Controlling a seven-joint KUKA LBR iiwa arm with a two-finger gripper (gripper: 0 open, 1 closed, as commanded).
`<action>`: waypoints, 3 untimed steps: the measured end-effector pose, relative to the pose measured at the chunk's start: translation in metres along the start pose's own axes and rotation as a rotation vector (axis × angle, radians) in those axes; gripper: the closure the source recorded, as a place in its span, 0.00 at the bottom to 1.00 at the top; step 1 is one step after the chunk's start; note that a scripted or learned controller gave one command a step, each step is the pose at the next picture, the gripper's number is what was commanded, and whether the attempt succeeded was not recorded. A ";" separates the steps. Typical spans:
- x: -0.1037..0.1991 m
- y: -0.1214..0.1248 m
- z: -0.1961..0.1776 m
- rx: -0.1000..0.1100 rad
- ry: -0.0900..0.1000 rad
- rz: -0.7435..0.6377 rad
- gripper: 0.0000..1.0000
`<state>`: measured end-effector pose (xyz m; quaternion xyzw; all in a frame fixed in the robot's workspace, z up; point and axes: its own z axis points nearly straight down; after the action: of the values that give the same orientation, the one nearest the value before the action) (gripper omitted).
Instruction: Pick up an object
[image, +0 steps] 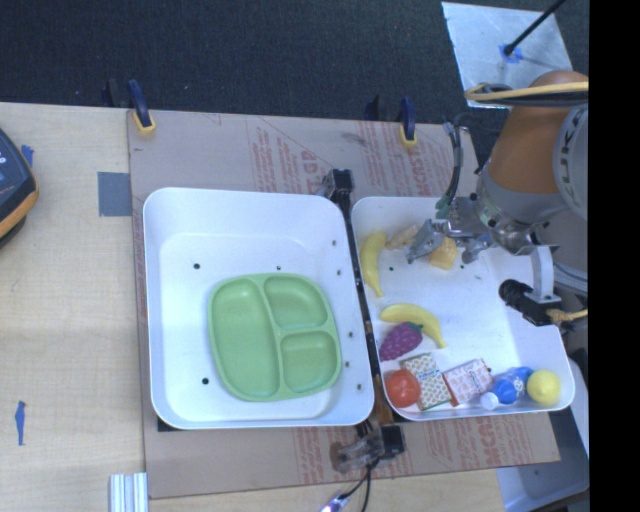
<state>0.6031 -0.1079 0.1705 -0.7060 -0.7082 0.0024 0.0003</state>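
Cheese wedge (443, 256) looks light and stiff — I'd pinch its flat sides. My gripper (447, 240) hangs right over it — whether it's clenched, I cannot tell.

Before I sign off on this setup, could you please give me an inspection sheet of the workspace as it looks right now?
Surface: wooden bench with a cardboard sheet clamped at its far edge, bearing the left bin and right bin.
Job's things: right bin holds two bananas, grapes, tomato, two small cartons, blue bottle, lemon, and a yellow piece by the gripper.
Clutter: green divided plate in the left bin.
Grippers: gripper low over the right bin's far end; jaw state unclear.
Cables: wires at the near edge.
Surroundings: dark floor; black-and-orange device at left.
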 end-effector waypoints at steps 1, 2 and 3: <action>-0.056 0.053 0.032 0.000 0.002 0.001 0.00; -0.031 0.018 -0.085 -0.007 0.001 -0.002 0.00; 0.014 -0.007 0.033 0.002 0.002 -0.003 0.00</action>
<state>0.5958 -0.0941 0.1373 -0.7051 -0.7092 0.0025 0.0020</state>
